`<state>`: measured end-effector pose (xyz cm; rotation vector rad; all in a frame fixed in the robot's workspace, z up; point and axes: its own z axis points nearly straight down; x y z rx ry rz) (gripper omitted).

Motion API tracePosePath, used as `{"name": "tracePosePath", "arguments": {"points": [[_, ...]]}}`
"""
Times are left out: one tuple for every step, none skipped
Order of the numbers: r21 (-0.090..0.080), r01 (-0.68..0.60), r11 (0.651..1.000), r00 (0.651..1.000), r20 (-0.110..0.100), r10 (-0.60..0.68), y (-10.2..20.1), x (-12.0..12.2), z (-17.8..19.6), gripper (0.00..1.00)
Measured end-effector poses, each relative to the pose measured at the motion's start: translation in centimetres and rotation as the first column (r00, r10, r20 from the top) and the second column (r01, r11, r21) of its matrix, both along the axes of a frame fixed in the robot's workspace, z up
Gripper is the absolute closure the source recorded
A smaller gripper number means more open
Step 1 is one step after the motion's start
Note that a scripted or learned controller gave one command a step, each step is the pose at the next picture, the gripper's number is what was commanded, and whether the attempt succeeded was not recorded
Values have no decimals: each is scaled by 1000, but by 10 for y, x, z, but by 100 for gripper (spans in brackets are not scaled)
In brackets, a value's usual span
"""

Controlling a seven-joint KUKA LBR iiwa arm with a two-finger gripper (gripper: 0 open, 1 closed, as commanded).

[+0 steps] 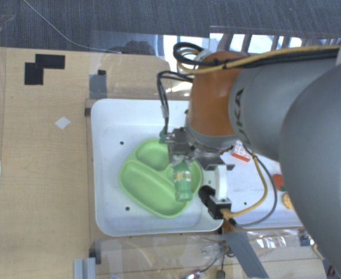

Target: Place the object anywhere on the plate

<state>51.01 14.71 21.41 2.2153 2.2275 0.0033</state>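
Gripper (182, 168) hangs over the green divided plate (150, 182) in the left white bin (109, 156), fingers clasping a small clear-green bottle (183, 185).

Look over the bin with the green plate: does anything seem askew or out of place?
Nothing is spilled or broken. The green plate lies at a slant in the white bin, and a small clear bottle sits over its right rim, under the pincer.
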Motion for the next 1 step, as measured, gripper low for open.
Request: {"name": "tracePosePath", "arguments": {"points": [[0, 0, 1000, 1000, 0, 0, 0, 0, 0, 0]]}}
